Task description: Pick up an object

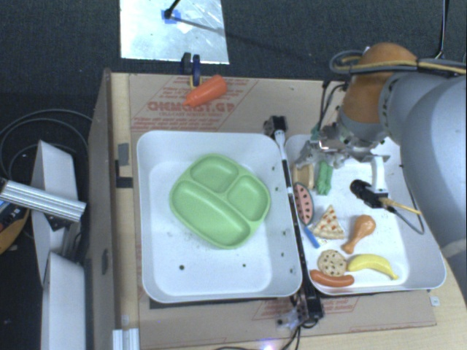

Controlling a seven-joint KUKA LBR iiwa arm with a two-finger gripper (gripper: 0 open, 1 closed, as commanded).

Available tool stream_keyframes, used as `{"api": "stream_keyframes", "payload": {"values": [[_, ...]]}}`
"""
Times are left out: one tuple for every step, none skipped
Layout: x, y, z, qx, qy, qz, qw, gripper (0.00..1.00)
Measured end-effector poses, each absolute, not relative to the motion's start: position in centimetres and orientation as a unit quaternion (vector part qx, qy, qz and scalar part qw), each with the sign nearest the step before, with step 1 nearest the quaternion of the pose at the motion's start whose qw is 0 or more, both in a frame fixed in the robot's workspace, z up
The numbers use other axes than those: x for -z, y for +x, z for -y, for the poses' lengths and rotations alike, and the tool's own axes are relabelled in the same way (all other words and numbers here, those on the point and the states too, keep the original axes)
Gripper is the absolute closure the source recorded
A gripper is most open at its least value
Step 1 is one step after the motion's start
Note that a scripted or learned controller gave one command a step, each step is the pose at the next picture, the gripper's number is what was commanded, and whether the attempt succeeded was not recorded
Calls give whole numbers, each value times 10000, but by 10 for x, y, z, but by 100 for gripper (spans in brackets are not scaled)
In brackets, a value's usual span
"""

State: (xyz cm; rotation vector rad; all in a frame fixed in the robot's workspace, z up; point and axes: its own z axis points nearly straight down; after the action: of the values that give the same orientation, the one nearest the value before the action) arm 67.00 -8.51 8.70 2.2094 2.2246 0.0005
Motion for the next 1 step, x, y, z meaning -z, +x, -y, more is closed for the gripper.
{"api": "stream_keyframes", "payload": {"values": [[-89,656,88,-33,7068,-7074,49,0]]}}
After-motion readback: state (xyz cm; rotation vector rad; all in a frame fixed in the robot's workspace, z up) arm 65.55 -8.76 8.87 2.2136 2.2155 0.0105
